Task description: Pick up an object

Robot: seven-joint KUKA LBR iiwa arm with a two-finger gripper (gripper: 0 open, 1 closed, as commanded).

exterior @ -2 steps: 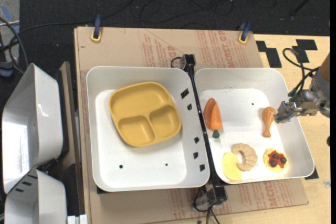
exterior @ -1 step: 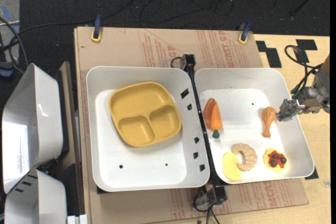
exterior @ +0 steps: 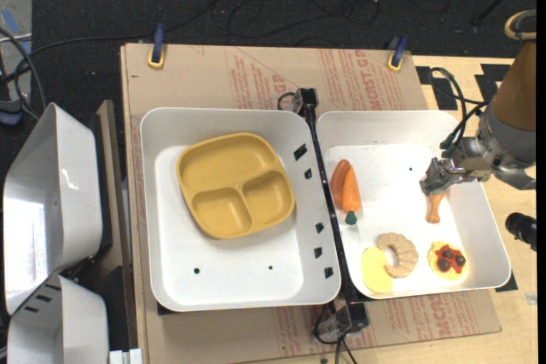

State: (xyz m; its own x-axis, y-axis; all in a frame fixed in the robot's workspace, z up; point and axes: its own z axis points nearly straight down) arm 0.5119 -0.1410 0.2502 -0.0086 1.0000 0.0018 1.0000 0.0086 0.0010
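Tool (exterior: 437,183) is sitting over the right bin (exterior: 375,128), near its right wall, with the grey arm and orange band (exterior: 519,89) coming in from the right. Tool is pinching the top end of a small orange stick-like toy (exterior: 434,209), maybe a drumstick; the lower end is hanging down toward the bin floor, and I can't tell if it's touching.

Also lying in the right bin: toy carrot (exterior: 345,186) with a green tip, close to the divider; toy croissant (exterior: 397,255) overlapping a pale yellow disc (exterior: 374,273) near the front edge; small tart with red berries (exterior: 447,260) at the front right corner, just beside the croissant.

Left bin (exterior: 171,268) is holding a yellow three-compartment plate (exterior: 235,184), lying flat and rotated slightly.

Both bins are sitting side by side on the cardboard-covered tabletop (exterior: 256,68).
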